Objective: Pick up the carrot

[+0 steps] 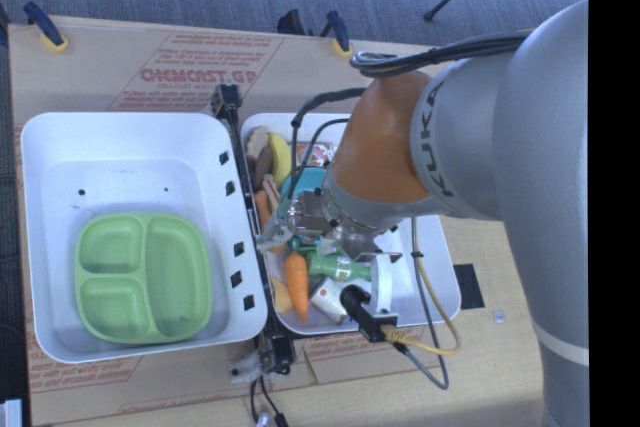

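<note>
The carrot [296, 283] lies just below the end effector [318, 237], long axis running toward me; its grip I cannot tell.

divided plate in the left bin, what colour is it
Light green; the plate shows best in the camera view.

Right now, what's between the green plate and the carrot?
In the camera view, the two bins' side walls stand between the green plate and the carrot, with black clips along them.
</note>
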You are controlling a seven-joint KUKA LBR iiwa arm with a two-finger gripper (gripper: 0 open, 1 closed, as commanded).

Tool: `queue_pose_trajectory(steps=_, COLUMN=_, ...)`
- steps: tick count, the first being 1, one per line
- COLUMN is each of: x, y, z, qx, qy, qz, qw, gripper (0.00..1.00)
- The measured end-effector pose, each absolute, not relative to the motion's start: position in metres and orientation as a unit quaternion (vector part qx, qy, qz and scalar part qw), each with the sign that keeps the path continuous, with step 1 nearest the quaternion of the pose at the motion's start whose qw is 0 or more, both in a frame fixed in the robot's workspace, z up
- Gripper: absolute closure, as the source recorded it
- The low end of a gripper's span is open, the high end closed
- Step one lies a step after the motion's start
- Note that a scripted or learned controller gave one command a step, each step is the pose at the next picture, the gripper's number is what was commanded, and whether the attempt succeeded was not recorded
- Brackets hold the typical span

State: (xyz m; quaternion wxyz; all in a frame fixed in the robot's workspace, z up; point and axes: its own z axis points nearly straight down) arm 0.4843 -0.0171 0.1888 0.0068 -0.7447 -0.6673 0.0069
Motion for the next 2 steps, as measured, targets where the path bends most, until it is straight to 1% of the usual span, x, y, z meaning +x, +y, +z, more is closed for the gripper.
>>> queue_pose_trajectory(steps=1, x=0.486, y=-0.019, z=0.191, qx=-0.744, qy=-0.668, qz=0.0055, qw=0.004, gripper=0.0)
queue_pose_trajectory(steps=2, x=0.489, y=-0.087, z=0.115, qx=-0.762, qy=-0.647, qz=-0.0101, qw=-0.013, gripper=0.0)
